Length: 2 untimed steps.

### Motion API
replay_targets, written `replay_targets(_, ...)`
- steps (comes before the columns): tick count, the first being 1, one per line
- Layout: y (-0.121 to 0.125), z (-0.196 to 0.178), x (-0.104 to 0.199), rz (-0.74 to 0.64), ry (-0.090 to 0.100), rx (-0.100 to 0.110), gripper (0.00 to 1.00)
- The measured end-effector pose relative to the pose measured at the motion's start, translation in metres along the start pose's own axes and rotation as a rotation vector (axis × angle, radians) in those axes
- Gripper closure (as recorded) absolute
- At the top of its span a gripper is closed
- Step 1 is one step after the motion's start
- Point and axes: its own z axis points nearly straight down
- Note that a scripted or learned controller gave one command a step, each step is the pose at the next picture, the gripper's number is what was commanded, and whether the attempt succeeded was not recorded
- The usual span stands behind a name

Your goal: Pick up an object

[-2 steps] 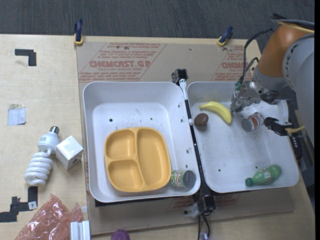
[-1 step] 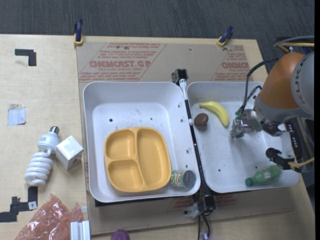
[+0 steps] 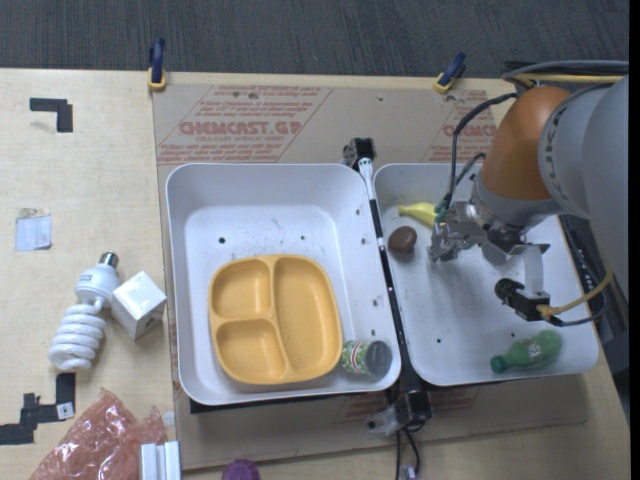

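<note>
The right bin [image 3: 450, 348] holds a yellow banana [image 3: 416, 211] at its far left, with a brown round object [image 3: 402, 239] just in front of it. A green bottle [image 3: 527, 353] lies on its side near the bin's front right corner. My gripper [image 3: 444, 240] hangs low over the bin's far part, just right of the banana and the brown object. Nothing shows in its grasp. In the left bin [image 3: 200, 218] lie a yellow divided plate [image 3: 274, 318] and a small can [image 3: 364, 358] at the front right corner.
The arm's grey body and orange band [image 3: 520, 158] cover the right bin's far right corner. A black cable connector [image 3: 520, 298] hangs over that bin. On the bench to the left sit a spiral light bulb [image 3: 82, 318], a white cube [image 3: 139, 304] and a red mesh bag [image 3: 95, 438].
</note>
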Motion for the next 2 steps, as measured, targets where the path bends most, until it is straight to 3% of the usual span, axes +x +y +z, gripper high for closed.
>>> replay_targets(1, -0.118, 0.000, -0.029, 0.002, 0.001, 0.001, 0.00)
replay_targets(2, -0.041, 0.000, -0.065, 0.000, 0.000, 0.000, 0.00)
